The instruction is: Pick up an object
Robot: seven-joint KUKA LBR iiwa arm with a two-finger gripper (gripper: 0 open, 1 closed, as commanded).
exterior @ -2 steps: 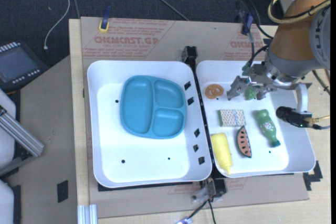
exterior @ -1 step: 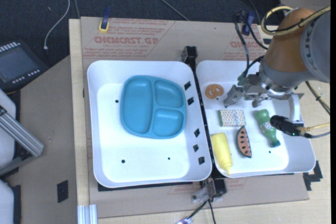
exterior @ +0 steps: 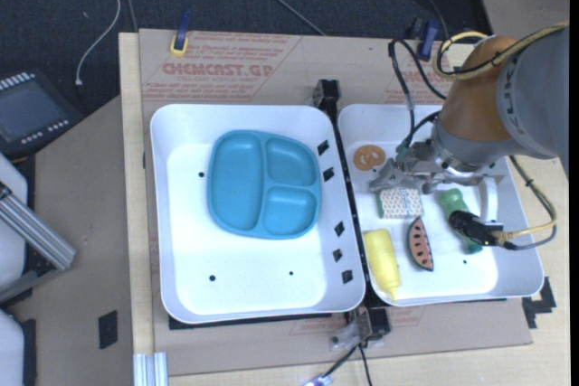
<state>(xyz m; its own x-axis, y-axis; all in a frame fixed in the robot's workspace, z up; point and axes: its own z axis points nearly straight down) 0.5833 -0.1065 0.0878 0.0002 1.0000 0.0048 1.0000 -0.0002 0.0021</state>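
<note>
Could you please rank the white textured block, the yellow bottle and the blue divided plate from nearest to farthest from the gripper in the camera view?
Measured from the gripper over the right bin:
1. White textured block, directly below the gripper in the right bin.
2. Yellow bottle, at the right bin's lower left.
3. Blue divided plate, in the left bin.

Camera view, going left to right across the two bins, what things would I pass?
Blue divided plate → yellow bottle → watermelon slice → green object. The pretzel, white sponge and pincer overlap these in order, so they are left out.
</note>
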